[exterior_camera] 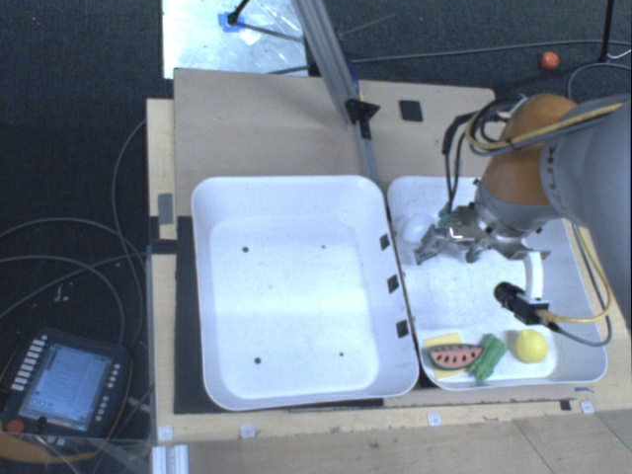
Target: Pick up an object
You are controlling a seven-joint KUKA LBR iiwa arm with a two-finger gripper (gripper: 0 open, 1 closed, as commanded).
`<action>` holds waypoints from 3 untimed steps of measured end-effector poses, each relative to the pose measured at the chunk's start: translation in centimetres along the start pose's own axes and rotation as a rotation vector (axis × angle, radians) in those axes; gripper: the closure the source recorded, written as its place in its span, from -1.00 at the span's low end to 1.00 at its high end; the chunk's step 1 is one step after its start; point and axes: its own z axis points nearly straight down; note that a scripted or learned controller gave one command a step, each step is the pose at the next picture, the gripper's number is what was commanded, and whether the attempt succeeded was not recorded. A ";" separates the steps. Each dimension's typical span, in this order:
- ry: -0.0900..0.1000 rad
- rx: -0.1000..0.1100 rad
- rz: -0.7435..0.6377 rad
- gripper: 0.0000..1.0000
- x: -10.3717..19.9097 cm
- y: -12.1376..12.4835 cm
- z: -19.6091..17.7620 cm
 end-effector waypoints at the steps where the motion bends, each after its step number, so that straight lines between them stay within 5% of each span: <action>1: -0.001 -0.006 0.001 1.00 -0.1 0.2 -1.3; 3: -0.001 -0.008 0.001 1.00 -0.5 0.9 -11.1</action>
